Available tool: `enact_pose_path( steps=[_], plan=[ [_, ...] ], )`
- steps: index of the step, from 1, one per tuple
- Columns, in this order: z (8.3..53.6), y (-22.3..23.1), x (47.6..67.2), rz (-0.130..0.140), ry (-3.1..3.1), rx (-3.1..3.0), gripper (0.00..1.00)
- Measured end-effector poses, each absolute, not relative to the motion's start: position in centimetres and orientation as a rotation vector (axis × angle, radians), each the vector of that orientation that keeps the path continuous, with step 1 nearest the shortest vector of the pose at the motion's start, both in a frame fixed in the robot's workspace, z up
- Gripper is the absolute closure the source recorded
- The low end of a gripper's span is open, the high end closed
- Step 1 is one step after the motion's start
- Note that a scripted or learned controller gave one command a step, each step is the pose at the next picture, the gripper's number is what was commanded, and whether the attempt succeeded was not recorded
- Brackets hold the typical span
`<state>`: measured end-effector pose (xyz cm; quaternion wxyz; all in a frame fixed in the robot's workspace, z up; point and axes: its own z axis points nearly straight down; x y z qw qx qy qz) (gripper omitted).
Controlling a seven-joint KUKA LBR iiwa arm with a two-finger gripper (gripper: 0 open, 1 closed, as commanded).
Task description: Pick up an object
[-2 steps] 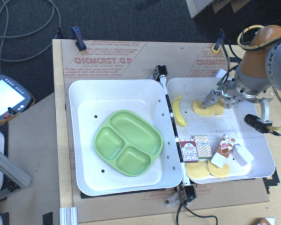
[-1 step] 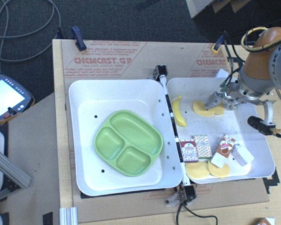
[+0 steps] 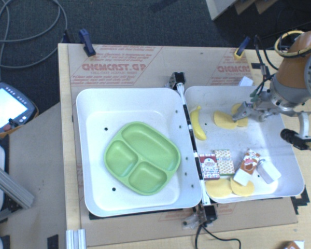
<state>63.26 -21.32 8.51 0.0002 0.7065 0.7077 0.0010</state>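
Because the grey gripper (image 3: 242,113), whose fingers I cannot tell apart or together, sits low at the edge of the flat yellow disc-shaped piece (image 3: 225,120) in the right white bin (image 3: 293,166), it may skid off

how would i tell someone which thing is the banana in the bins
Look in the right bin, along its left wall beside the divider between the bins. The banana lies there, long, thin and curved, unlike the flat round yellow piece to its right.
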Motion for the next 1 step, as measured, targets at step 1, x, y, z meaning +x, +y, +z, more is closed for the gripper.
enact_pose_path(
  steps=[1],
  plan=[
    [8.53, -19.42, 66.72, 0.002, 2.221, 2.217, 0.0]
  ],
)
